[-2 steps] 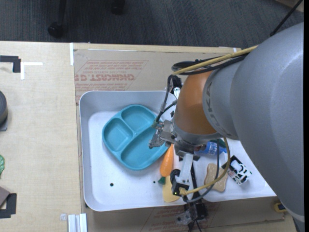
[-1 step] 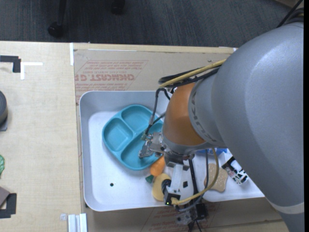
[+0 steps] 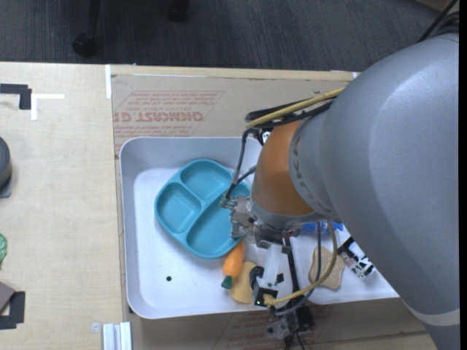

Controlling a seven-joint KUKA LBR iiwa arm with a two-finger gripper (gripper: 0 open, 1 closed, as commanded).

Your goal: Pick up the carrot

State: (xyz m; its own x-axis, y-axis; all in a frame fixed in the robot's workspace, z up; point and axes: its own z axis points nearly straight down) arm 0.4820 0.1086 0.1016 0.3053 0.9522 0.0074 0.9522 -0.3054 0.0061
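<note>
A big grey robot arm [image 3: 394, 181] comes in from the right side of the frame. It has an orange band [image 3: 281, 173] near its end. The gripper [image 3: 252, 243] hangs low in the middle of the frame, over a white bin [image 3: 146, 268]. The arm hides it from above, so I cannot tell if it is spread or pressed together.

The carrot [image 3: 233, 260] is small and orange. It lies in the bin near the bottom middle of the frame, just below and left of the gripper. It touches the lower edge of a blue plate [image 3: 193, 206]. Nothing is pinching the carrot that I can see.

The blue plate has three parts and sits in the middle of the bin. Just under the carrot is a yellow toy [image 3: 241, 286]. To the right, under the arm, lie a tan flat thing [image 3: 328, 267] and a black and white thing [image 3: 357, 258]. A bit of something blue [image 3: 321, 227] peeks out by the arm.

The bin sits on brown cardboard [image 3: 175, 108]. It has red writing [image 3: 164, 114] that is upside down. The big word looks like "CHEMCAST". The small lines below it are too tiny to read.

On the left is a light wood bench [image 3: 58, 195]. A dark round thing [image 3: 3, 166] sits at its left edge.
</note>
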